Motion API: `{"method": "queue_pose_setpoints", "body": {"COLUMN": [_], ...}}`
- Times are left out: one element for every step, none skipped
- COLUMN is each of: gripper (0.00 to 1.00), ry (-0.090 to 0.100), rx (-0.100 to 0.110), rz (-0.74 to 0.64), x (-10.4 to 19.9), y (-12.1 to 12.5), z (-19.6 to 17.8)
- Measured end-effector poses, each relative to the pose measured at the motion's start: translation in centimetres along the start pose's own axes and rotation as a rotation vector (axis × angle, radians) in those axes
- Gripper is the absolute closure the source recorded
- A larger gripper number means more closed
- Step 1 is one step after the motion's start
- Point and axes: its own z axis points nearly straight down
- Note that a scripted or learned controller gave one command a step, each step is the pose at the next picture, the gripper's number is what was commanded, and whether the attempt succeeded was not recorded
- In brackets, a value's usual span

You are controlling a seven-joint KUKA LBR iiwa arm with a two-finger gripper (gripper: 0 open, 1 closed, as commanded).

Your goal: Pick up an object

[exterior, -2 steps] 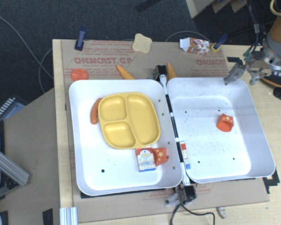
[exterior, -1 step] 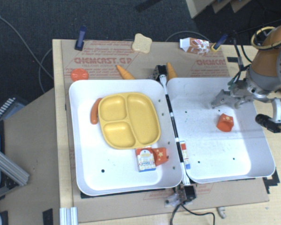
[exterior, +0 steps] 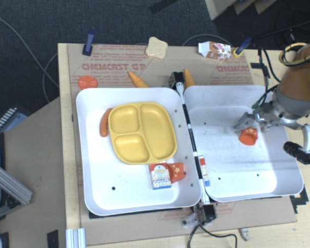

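A small orange cup-like object (exterior: 248,136) lies in the right bin (exterior: 232,180), in its upper right part. My gripper (exterior: 254,125) hangs directly over it, reaching in from the right, fingers spread on either side of the object's top. The fingers look open and I see no grip on it. In the left bin (exterior: 93,180) there is a yellow divided plate (exterior: 142,132), a red sausage (exterior: 104,123) at the plate's left edge, and a small carton (exterior: 160,176) with a red piece (exterior: 177,171) beside it.
Behind the bins, on the cardboard, lie two carrots (exterior: 138,80) (exterior: 188,77), a bread slice (exterior: 156,47), an orange disc (exterior: 86,81), a blue clip (exterior: 88,42) and a snack packet (exterior: 215,49). Cables run along the right edge near the arm.
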Motion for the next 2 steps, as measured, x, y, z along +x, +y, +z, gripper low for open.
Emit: {"method": "queue_pose_setpoints", "body": {"gripper": [0.0,0.0], "ry": [0.001,-0.003], "rx": [0.002,-0.003], "rz": [-0.001,0.001], "x": [3.1,-2.4], "y": [-2.2,-1.2], "z": [1.9,-3.0]}}
